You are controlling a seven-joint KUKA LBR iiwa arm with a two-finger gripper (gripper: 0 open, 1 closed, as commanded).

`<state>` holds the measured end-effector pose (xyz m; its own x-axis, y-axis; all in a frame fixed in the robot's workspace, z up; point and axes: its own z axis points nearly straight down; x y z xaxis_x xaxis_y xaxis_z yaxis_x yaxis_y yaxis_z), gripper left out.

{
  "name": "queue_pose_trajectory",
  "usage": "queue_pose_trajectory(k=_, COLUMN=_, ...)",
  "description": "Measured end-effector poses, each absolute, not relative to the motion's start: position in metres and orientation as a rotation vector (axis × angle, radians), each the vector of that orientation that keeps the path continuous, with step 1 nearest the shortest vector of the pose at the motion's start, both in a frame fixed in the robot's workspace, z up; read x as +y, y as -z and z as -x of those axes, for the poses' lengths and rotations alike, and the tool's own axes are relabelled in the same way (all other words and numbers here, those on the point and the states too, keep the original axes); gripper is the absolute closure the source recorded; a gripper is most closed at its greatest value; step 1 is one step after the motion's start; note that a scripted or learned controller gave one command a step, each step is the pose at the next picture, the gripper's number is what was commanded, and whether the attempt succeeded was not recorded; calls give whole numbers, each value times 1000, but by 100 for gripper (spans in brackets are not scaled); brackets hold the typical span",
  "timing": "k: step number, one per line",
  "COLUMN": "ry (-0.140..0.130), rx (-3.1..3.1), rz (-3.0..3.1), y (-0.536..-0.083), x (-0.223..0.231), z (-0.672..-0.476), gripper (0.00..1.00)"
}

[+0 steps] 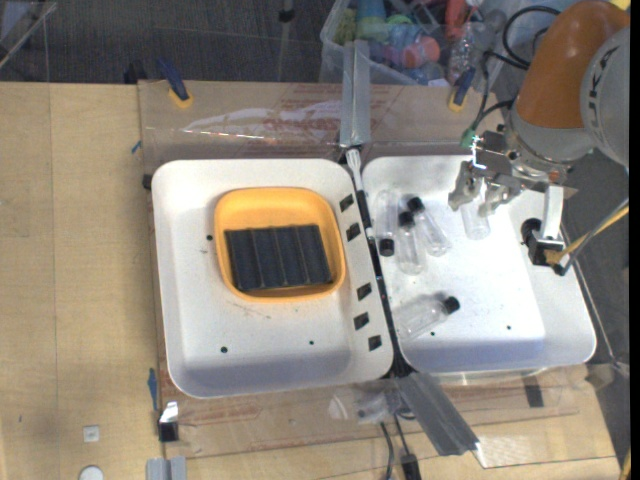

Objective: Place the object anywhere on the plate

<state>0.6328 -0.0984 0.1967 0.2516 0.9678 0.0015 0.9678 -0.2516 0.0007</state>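
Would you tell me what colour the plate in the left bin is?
The plate is orange-yellow with a dark ribbed insert, seen in the camera view.

The grey arm enters from the right, its orange band high above the wrist. The wrist points downward, and the end effector hangs with two pale fingers set slightly apart.

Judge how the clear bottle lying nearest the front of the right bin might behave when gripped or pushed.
The clear bottle lies on its side, so a push would probably roll it. It looks empty, so likely light. Its smooth, see-through wall may slip between the fingers.
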Motion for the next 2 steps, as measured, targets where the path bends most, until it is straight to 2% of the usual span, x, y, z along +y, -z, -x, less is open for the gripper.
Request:
queue_pose_trajectory(k=1, ry=3, rx=-2196, rz=2250, y=-204, x=-80, z=-657, gripper=100)
queue_pose_trajectory(k=2, ry=3, rx=-2196, rz=2251, y=-204, x=-80, z=-657, gripper=0)
